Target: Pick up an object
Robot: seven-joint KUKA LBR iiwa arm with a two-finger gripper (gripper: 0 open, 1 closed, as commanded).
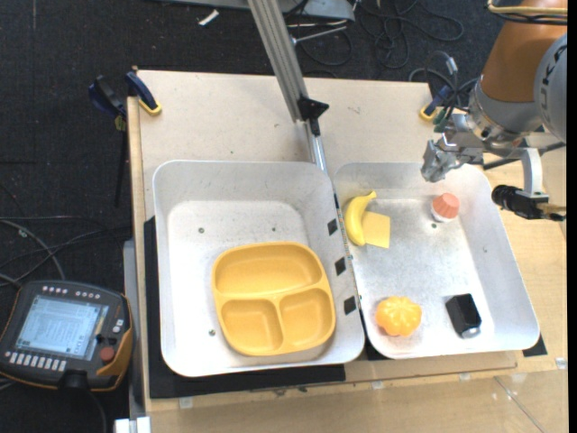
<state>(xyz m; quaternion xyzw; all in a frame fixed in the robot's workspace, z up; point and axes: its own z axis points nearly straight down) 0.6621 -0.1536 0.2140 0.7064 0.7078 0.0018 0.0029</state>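
The right bin [505, 269] holds a yellow banana [358, 216] lying against a yellow block [377, 230] at its far left, a small pink-orange cup [444, 207] near its far edge, an orange fruit [398, 317] at the front and a black block [463, 314] at the front right. My gripper [438, 164] hangs over the far edge of the right bin, a short way above and to the left of the pink cup. Nothing shows between its fingers.
The left bin [180, 206] holds a yellow three-part tray [270, 296]. A grey metal pole [284, 57] slants down to the seam between the bins. Clamps [135, 88] grip the bench's far corners, and a teach pendant [59, 332] lies at the front left.
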